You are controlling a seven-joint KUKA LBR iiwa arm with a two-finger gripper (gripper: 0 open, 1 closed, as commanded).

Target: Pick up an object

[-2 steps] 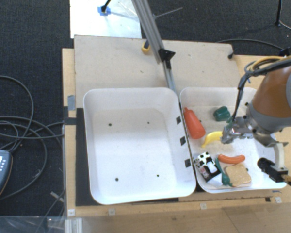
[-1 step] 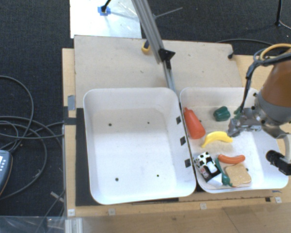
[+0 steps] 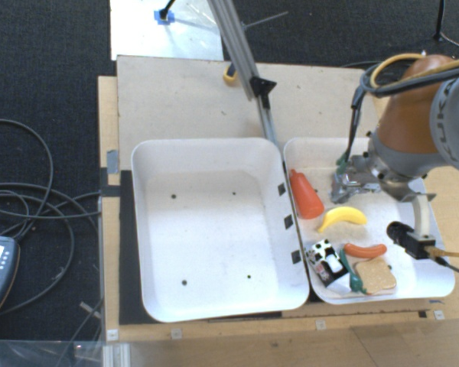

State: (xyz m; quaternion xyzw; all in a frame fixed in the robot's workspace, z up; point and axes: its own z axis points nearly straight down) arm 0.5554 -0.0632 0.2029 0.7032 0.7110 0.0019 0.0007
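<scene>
Curved yellow banana (image 3: 342,219) beside tapered orange bottle (image 3: 305,194).

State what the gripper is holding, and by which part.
Nothing is visibly held. The gripper hovers over the right bin, just above the banana.

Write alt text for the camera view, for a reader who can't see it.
A grey-and-orange robot arm reaches from the right, its gripper over the right bin, just above a banana. That bin also holds an orange carrot-like toy, a sausage and a bread slice.
</scene>
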